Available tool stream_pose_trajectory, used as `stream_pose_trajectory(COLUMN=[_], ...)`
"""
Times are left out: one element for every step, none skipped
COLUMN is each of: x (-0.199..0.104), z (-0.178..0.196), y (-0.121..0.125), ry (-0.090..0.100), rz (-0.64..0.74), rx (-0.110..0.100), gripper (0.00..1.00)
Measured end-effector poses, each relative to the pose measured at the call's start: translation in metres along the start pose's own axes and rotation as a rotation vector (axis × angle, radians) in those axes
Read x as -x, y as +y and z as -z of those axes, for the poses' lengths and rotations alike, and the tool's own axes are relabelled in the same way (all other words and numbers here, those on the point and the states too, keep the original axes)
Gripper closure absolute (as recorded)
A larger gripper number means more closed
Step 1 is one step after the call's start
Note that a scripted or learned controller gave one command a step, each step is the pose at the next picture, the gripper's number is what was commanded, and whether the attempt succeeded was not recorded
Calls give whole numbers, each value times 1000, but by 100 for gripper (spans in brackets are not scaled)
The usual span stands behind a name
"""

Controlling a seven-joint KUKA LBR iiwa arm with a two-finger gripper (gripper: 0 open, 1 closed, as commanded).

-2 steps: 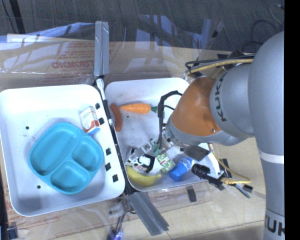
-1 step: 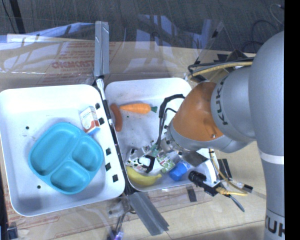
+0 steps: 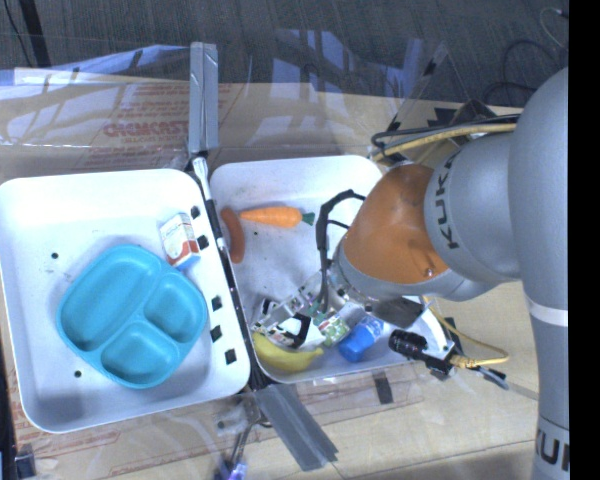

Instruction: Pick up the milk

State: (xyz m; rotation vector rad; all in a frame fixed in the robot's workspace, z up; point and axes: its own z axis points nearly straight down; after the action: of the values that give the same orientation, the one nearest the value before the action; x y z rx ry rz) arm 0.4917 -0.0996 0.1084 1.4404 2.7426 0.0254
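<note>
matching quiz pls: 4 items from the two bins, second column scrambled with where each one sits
Items:
1. milk carton
2. carrot
3. banana
4. blue divided tray

Places:
A. near edge of the right bin, by the gripper
B. far part of the right bin, lying crosswise
C. middle of the left bin
D. left bin, at the tray's far right corner, close to the divider between bins

Pairs: 1-D, 2-B, 3-A, 4-C

Glossy plastic – the blue tray (image 3: 130, 313); smooth white bins (image 3: 40, 218) – matt.
</note>
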Motion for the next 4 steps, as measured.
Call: stream_pose_trajectory(x=[10,0,0,-48], z=[-2,-1,-1,84], y=[-2,-3,-2,31], ry=[26,1,6,22], rz=[-438,-354,-405,-576], rx=[-16,-6,-12,-44], gripper=[0,0,0,0])
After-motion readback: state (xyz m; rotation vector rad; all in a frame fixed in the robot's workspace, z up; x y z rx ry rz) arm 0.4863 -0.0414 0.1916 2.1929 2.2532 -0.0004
